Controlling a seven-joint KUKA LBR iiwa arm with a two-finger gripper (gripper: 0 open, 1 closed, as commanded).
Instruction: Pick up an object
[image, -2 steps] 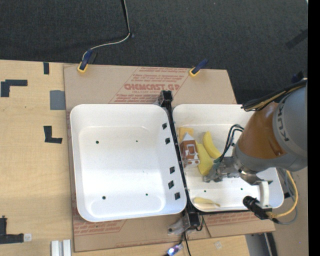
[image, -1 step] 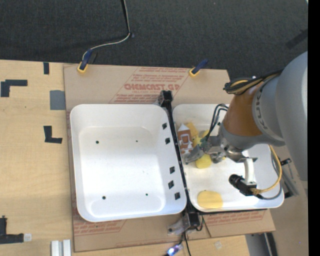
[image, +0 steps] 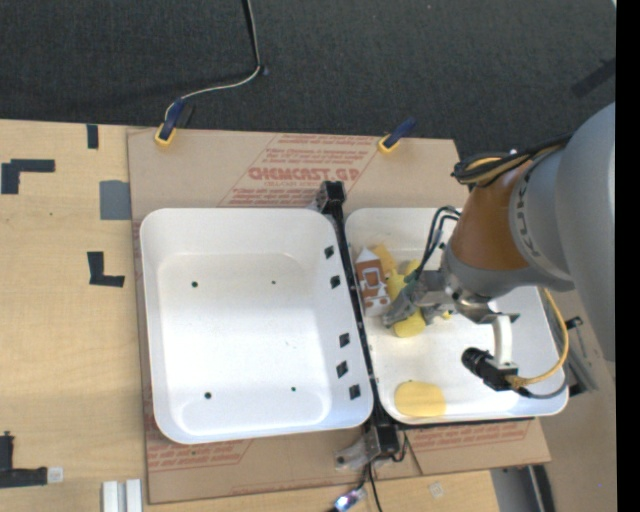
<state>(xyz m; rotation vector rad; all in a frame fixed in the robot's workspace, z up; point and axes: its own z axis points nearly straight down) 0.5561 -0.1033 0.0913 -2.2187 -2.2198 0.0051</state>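
Grey KUKA arm (image: 560, 215) with an orange band above the wrist comes in over the right edge of the bench and covers the right bin's far right corner. Its two-finger gripper (image: 418, 300) is down inside that bin, near the left wall, among the objects there. Finger spacing: cannot tell, the fingertips are lost against the clutter.

Two shallow white plastic bins sit side by side on a brown cardboard sheet (image: 290, 165). Left bin (image: 160, 330): bare white floor with four small dark dots. Right bin (image: 545, 405): three objects counted.

1. Pale yellow rounded lump (image: 419, 399), near the front edge of the right bin, long axis roughly along that edge, well apart from the gripper.
2. Orange-and-white printed flat packet (image: 371, 280), against the left wall, long axis running front to back, slightly tilted.
3. Small bright yellow piece (image: 405, 322), just beside the packet and right at the gripper; touching or not, cannot tell. Orientation unclear.

A black strip (image: 345, 300) with clips divides the bins. Two blue-and-yellow clamps (image: 170, 125) hold the cardboard's far edge.
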